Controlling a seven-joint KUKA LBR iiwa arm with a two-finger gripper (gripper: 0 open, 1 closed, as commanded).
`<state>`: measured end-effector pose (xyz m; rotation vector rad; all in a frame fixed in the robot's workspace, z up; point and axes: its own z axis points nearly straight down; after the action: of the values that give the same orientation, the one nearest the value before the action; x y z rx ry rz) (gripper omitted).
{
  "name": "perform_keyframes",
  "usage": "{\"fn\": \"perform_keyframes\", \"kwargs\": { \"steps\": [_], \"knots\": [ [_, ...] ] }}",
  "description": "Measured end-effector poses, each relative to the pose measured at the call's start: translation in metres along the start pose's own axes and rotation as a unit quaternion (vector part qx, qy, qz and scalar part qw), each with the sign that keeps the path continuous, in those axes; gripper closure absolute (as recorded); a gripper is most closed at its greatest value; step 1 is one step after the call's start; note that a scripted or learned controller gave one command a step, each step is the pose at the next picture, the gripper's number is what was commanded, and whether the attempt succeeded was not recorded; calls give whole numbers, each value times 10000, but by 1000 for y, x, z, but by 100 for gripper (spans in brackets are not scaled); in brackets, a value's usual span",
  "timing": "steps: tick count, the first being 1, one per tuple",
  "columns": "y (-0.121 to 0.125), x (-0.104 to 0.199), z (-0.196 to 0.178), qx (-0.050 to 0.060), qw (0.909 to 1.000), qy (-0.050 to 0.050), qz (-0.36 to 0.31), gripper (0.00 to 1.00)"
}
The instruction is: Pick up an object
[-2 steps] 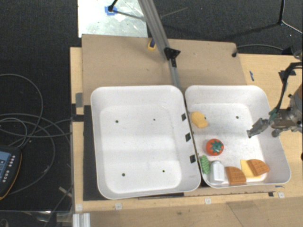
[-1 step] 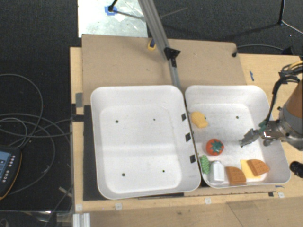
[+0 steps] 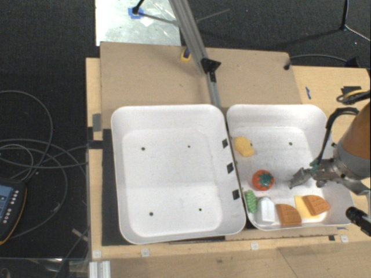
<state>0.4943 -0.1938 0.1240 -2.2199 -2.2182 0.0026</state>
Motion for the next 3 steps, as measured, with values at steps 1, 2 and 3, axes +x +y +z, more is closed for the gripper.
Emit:
{"fn": "perform_keyframes", "kwargs": {
  "steps": [1, 2, 3],
  "knots": [
    [2, 0, -14, -37, 10000, -10, -8, 100],
    [0, 9, -67, -54, 10000, -18, -35, 100],
    [6, 17, -124, -64, 10000, -20, -39, 100]
  ]
}}
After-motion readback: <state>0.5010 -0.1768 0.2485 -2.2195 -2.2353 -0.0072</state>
